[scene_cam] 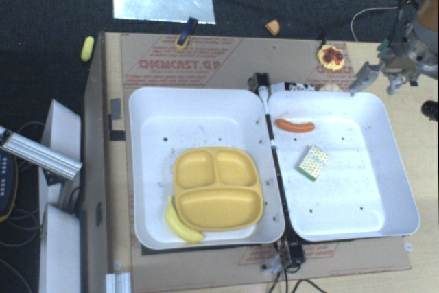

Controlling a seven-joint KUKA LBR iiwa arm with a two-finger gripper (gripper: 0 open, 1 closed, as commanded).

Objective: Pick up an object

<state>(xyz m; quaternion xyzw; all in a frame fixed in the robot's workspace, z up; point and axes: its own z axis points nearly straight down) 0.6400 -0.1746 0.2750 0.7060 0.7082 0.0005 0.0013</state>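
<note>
An orange sausage (295, 125) lies near the back left of the right bin (384, 147). A green-and-white patterned block (313, 162) sits a little in front of it. In the left bin (147, 147) rests a yellow divided plate (218, 187), with a banana (180, 221) at its front left edge. My gripper (379, 81) hangs over the back right corner of the right bin, well apart from the sausage and the block. Its two fingers are spread open with nothing between them.
A small toy pizza (332, 56) lies on the cardboard behind the right bin. An orange piece (273, 27) and a yellow piece (87, 48) lie off the bench. A blue-and-yellow clamp (185, 33) sits at the back edge. Cables (370, 14) run near the arm.
</note>
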